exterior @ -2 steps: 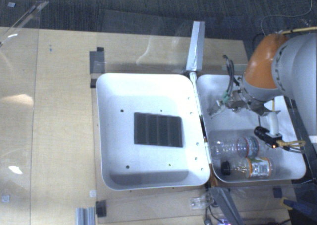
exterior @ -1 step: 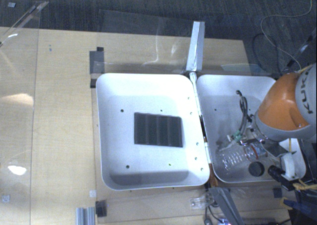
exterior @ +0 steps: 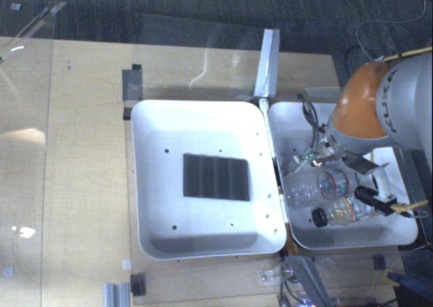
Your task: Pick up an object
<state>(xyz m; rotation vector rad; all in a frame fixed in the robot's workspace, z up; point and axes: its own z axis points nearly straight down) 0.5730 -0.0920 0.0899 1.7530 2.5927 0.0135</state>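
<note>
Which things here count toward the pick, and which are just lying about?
Part of the job:
- gripper, low over the right bin
- clear bottle with dark cap
- clear plastic items beside it

Just lying about:
- left bin
- dark ribbed pad in the left bin
- wooden bench

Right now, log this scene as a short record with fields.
left bin: holds a dark ribbed pad near its middle
right bin: holds clear plastic items, among them a small bottle with a dark cap
arm: over the right bin, reaching in from the right
tool: low among the clear items; grip state unclear
</note>
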